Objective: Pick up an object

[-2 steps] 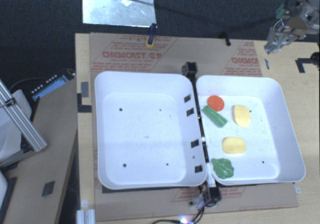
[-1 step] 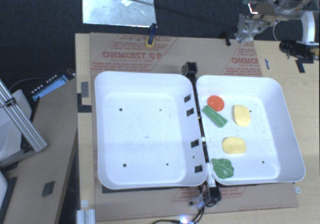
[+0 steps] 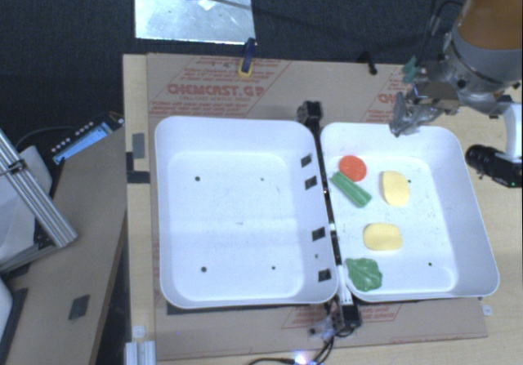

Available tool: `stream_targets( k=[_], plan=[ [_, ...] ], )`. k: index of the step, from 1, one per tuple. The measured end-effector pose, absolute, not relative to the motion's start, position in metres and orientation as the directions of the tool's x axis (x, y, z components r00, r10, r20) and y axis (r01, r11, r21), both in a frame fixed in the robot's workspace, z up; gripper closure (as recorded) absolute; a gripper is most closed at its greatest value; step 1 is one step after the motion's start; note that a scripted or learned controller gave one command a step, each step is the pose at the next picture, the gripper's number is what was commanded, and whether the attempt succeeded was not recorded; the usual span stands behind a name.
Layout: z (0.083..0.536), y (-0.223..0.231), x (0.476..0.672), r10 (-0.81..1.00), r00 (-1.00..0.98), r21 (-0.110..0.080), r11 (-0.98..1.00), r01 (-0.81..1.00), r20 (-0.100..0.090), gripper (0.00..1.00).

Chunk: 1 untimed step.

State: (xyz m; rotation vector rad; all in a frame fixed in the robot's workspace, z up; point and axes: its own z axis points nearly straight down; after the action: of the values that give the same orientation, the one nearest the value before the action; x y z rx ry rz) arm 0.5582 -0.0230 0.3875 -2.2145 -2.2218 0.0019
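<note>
I am viewing the counter (image 3: 139,192) from above, and it is carrying two shallow white bins side by side. The left bin (image 3: 237,208) is sitting bare. The right bin (image 3: 470,216) is holding all five candidate pieces, grouped toward its left half, so I judge it to be the source bin and the left one the receiving side.

The claw (image 3: 406,120) is hanging over the far rim of the right bin, apart from every piece. It is carrying nothing. I cannot tell how wide it is set.

The pieces are lying as follows:
- A red disc (image 3: 352,166) is resting nearest the claw.
- A green stick (image 3: 350,190) is lying at a slant just below the disc, nearly touching it.
- A pale yellow block (image 3: 395,189) is sitting to the right of the stick.
- A yellow oval (image 3: 382,236) is lying nearer the front.
- A green lump (image 3: 364,273) is sitting in the front left corner, close to the wall.

I am judging the yellow block the easiest target, since it is standing clear of its neighbours. The pick has not yet begun.
</note>
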Motion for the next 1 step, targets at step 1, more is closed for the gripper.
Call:
stream_targets(
  k=[1],
  plan=[
    [0.3756,-0.0122,0.6363,1.000,-0.007,0.006,0.007,1.000,-0.001,1.00]
  ],
)
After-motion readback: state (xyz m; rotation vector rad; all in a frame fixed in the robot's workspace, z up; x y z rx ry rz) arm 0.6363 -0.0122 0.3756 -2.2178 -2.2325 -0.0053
